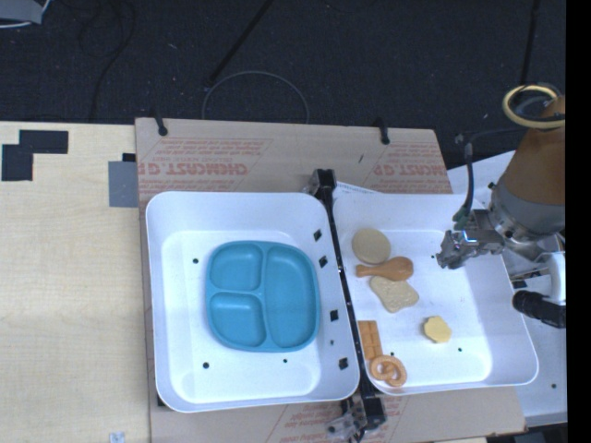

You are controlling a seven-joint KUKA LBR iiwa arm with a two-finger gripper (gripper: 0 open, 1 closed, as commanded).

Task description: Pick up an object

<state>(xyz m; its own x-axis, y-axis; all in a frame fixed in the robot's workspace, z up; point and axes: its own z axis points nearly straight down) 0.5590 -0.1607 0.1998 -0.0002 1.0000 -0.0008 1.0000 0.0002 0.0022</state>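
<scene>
Two-finger metal gripper (450, 250) — jaw spacing cannot be told — hovers over the right-hand shallow white bin (503, 358); nearest target, the tan wooden spoon-shaped piece (388, 269), lies to its left, long axis roughly left–right.

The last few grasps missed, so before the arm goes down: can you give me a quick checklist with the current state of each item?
1. Objects in reach, right bin: ok, six pieces lie there.
2. Gripper above that bin: ok, near its right side.
3. Jaws open: cannot tell, too small and blurred.
4. Nothing already held: cannot tell, for the same reason.
5. An isolated target: ok, the yellow piece lies apart from the others.
6. Drumstick free to lift alone: not ok, it crowds the round tan piece.
</scene>
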